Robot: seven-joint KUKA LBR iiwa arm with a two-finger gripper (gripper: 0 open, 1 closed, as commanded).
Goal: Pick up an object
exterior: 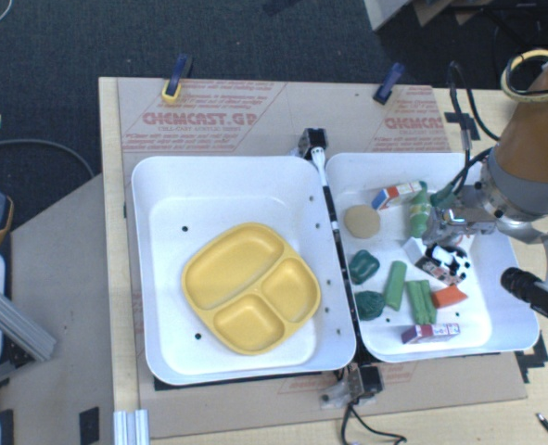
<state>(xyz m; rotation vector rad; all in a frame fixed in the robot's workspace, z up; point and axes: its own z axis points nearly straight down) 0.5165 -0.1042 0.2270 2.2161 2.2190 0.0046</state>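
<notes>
Step in hand: you are lowering the end effector [448, 239] into the right bin [505, 341], so come straight down on one object and do not catch its neighbours
Likely target: the black-and-white object [450, 261], at about 3 o'clock in that bin, just under the end effector; the orange piece [450, 296] is touching it at 6 o'clock
Crowding: the green bottle [419, 214] stands near at 10 o'clock, the green sticks [420, 300] at 7 o'clock
End effector: I cannot tell how wide it is, nor if it touches anything
Left bin [162, 193]: it carries the yellow tray [251, 288]
</notes>
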